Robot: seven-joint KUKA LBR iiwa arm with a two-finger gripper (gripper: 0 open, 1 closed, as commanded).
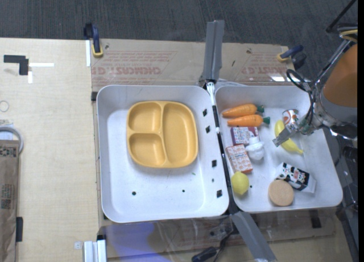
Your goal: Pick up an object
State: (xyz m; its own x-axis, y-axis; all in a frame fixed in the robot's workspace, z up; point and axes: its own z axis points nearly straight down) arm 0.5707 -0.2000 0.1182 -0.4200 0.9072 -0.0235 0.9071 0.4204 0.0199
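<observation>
Over the right bin (335, 195), the tool (282, 137) hangs beside the banana (291, 145); whether it is parted cannot be told. It should centre on the banana before closing.
</observation>
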